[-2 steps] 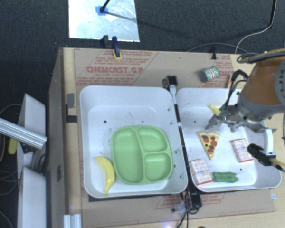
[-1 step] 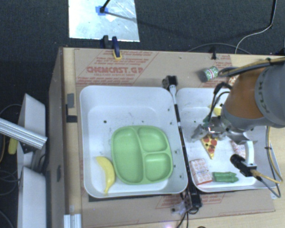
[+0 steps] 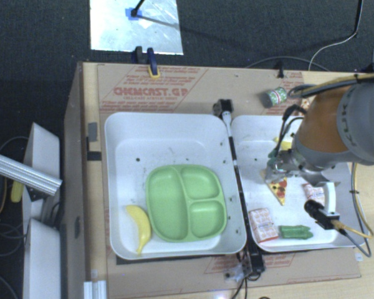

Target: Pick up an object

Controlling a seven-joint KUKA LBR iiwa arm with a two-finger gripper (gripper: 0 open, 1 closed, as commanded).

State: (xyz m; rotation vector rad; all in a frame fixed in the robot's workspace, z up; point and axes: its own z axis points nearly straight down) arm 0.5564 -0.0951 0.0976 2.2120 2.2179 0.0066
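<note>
Two white bins sit side by side. Over the right bin [image 3: 255, 129], near its middle, the gripper [image 3: 276, 172] hangs just above a pizza-slice toy [image 3: 278, 191], seemingly lined up to grab it; its grip state is unclear.

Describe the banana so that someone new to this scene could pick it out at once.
Start at the left bin, which holds a green divided plate. The banana lies just off the plate's lower left edge, near the bin's front corner. It is the one yellow, curved thing in that bin.
</note>
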